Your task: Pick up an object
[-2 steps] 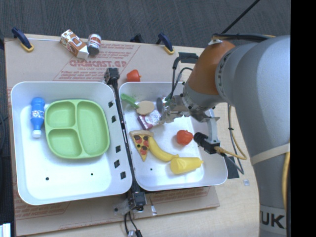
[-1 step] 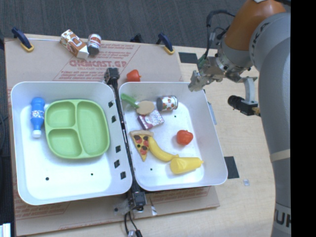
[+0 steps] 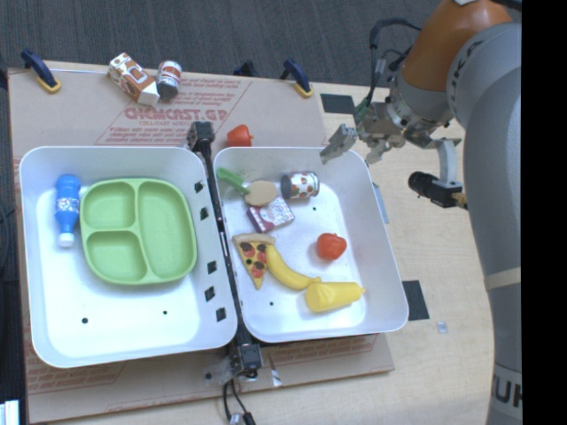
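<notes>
Left bin (image 3: 35,264): green tray (image 3: 137,230), blue bottle (image 3: 67,205). Right bin (image 3: 376,228): pizza slice (image 3: 254,257), banana (image 3: 288,269), small can (image 3: 301,185), tomato (image 3: 330,247), probably light, firm, slippery; pinch across its middle. Gripper (image 3: 353,144) hovers at the bin's far corner, fingers apart, holding nothing.

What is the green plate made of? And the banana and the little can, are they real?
The green plate looks like smooth moulded plastic: one even colour, soft shine, rounded dividers. The banana seems a plastic toy, uniformly yellow and glossy, with no brown spots. The little can may be metal or plastic; its shiny end and printed label leave that open.
</notes>
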Controlling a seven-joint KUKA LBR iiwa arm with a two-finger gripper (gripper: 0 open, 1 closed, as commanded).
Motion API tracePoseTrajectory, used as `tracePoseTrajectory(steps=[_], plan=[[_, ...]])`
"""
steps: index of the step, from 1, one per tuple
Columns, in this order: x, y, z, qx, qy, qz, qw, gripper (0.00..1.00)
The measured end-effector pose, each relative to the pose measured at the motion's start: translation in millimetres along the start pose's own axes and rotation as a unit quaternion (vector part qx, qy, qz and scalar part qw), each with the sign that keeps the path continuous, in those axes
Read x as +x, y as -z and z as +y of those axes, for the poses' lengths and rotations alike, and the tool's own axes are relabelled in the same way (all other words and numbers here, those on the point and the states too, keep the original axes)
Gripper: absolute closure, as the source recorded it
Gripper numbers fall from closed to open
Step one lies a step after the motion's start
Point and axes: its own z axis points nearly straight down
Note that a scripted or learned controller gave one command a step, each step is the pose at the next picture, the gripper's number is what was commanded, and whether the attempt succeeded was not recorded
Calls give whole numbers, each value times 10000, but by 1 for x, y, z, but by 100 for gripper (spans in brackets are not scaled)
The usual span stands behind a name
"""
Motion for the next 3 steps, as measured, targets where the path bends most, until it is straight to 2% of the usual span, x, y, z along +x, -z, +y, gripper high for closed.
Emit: tracePoseTrajectory(steps=[1,2,3], plan=[[28,-127,-58,-9,-7,5,10000,0],[28,-117,-58,2,13,6,10000,100],[28,-117,-58,3,15,4,10000,0]])
